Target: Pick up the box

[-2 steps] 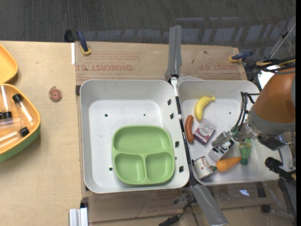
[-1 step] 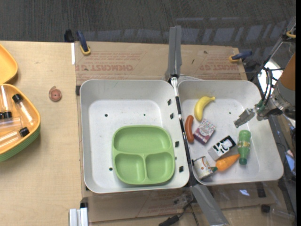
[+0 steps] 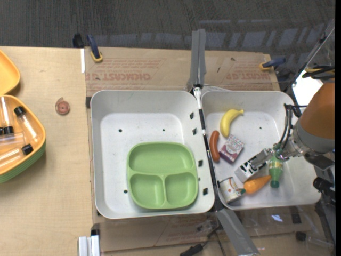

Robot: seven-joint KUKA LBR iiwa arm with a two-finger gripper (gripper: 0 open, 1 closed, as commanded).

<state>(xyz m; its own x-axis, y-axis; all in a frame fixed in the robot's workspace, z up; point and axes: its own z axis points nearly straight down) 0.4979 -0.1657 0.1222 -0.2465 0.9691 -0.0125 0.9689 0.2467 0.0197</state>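
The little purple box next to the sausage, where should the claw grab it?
Probably from straight above, pinching the two long sides of the purple box. It lies flat and tilted in the right bin, so the claw would need to turn to match. The sausage sits close on its left, so that side is tight.

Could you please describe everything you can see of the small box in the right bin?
The box is small and purple with a pale printed face, seemingly cardboard, closed. It lies flat, turned at a slant, on the right bin's floor. The red sausage sits just to its left, the banana beyond it, the claw nearby and apart.
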